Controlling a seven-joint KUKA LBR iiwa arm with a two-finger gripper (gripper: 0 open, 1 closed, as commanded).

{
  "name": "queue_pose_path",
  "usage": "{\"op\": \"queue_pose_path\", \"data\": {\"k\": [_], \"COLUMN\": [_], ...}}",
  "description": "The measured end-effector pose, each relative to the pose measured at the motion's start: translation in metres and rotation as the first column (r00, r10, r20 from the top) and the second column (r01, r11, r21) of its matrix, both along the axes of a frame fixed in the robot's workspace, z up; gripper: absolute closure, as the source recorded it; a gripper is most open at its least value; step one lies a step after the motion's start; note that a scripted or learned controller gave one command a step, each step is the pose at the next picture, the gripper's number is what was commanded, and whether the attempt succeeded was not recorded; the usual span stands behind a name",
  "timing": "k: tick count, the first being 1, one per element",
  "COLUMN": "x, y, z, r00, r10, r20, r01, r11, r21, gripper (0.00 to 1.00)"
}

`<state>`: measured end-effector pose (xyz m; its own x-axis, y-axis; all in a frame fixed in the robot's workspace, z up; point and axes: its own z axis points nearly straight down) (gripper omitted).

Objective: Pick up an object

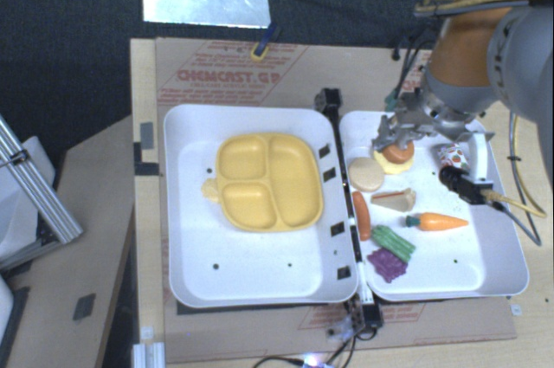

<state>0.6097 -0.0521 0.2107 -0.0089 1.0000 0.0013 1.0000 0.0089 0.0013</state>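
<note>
One purple cluster [387,263], two carrots [439,222], one yellow tray [263,182].

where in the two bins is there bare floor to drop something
Left bin: bare floor around the yellow tray, widest along the near edge. Right bin: the near right corner beyond the carrot is free. Its far left half is crowded, where the tool hovers over a small orange item.

— What colours sit in the two white bins [260,293]?
— A pale yellow divided tray [264,182], an orange carrot [437,222] with a green tip, purple grapes [387,263].
— Anything striped?
— A dark green ridged piece [394,242].
</note>
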Motion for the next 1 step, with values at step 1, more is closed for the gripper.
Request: {"op": "queue_pose_path", "data": {"k": [1], "x": [-0.0002], "y": [0.0558], "z": [-0.0048], "r00": [1.0], "r10": [0.001], "r20": [0.0], "r01": [-0.001], "r11": [1.0], "r21": [0.001], "gripper": [1.0]}}
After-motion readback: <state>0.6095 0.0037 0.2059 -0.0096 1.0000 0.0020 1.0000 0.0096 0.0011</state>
